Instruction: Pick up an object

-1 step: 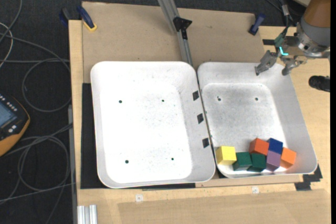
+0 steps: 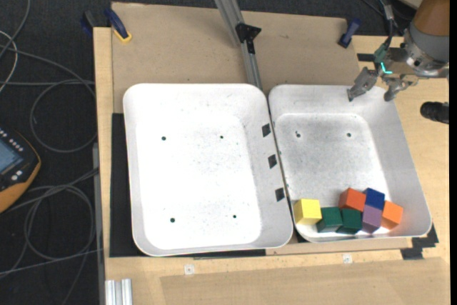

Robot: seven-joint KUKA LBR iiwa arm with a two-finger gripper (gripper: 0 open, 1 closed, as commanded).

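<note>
1. One fixed camera is mounted above the desk (image 2: 214,46).
2. It looks down at a slant, far edge at the top.
3. It stands far enough back to take in both white bins (image 2: 143,153) and the surrounding floor (image 2: 50,11).

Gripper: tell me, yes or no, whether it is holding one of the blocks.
No. The gripper hangs with open fingers at the right bin's far rim, while the blocks sit bunched at its near edge.
</note>
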